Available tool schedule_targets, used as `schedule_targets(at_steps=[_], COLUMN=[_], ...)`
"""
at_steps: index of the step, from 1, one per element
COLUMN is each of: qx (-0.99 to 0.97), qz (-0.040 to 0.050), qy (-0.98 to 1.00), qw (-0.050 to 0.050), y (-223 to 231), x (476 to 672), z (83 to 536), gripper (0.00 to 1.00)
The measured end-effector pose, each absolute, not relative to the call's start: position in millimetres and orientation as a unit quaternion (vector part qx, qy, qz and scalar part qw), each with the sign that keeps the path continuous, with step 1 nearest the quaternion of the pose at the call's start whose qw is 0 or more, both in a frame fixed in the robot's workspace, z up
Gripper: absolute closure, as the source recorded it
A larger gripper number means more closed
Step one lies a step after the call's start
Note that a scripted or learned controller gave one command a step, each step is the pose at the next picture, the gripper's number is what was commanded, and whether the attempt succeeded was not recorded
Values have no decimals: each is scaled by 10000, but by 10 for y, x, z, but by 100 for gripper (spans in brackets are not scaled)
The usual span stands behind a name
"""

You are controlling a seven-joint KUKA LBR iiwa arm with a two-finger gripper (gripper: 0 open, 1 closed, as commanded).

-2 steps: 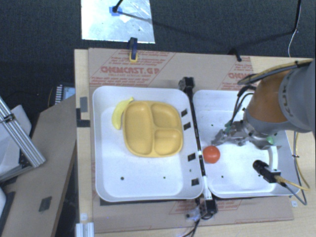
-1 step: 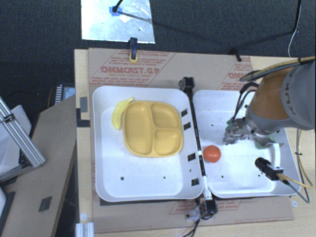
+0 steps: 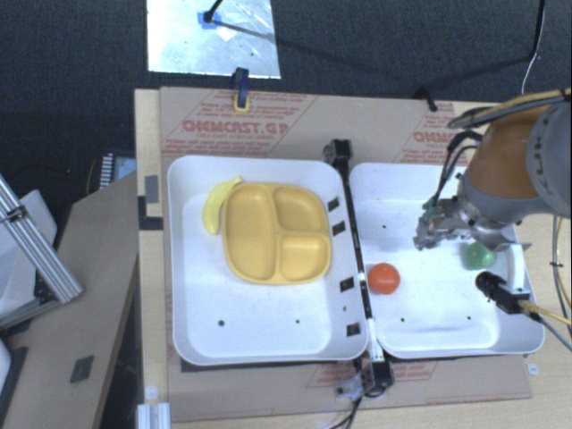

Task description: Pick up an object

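- Objects for picking lie across two white bins, and none is lifted yet; going from the left:
- Left bin (image 3: 192,329) holds a yellow divided plate (image 3: 275,232) lying flat near its middle, with a banana (image 3: 214,206) tucked against the plate's upper-left edge, partly under or beside its rim.
- Between the bins runs a dark divider strip (image 3: 353,257), so each object stays in its own bin.
- Right bin (image 3: 429,333) has an orange ball (image 3: 384,278) sitting loose on the floor close to the divider, well apart from the arm, an easy free target by my judgement.
- Farther right, the gripper (image 3: 431,232) hangs low over the right bin's middle, reaching in from the right; whether its tips are spread or pressed together I cannot tell, and nothing shows between them.
- Just right of it a green object (image 3: 477,256) rests near the bin's right wall, partly hidden by the arm's wrist, probably the nearest candidate.
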State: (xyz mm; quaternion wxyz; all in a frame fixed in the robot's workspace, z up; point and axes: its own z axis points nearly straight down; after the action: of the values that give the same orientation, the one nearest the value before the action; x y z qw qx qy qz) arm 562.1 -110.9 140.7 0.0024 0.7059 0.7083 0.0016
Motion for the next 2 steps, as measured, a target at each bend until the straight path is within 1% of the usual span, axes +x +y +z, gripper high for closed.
schedule_targets(at_steps=[1, 2], qx=[7057, 7052], qz=[23, 23], qy=[7085, 7090], qw=[37, 30], y=[-1154, -1088], x=[5663, 5604], z=[2045, 2594], gripper=[100, 100])
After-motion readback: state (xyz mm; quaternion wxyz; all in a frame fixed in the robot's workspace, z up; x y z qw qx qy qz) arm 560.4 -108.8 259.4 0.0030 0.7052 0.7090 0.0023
